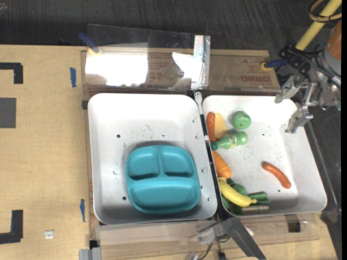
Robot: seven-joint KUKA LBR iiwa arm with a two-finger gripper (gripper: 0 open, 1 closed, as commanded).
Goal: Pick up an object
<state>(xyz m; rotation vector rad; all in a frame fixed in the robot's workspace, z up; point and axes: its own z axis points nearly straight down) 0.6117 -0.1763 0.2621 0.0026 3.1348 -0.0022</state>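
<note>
The right bin [312, 199] holds several toy foods. A green apple [241, 119] lies near the back, with an orange piece [214, 124] to its left. Below them are a green pear-like piece [230, 141], a carrot [221, 166], a yellow banana [236, 194] and a dark green piece [257, 196]. Alone toward the right lies a red sausage [276, 174]. My gripper [291, 110] hangs over the bin's back right corner, open, with nothing between its fingers. It is well right of the apple and above the sausage.
A teal divided plate [161, 177] sits in the left bin [103, 145]. A clear plastic sheet [146, 64] stands behind the bins. Cables and a yellow hose [320, 15] crowd the far right by the arm.
</note>
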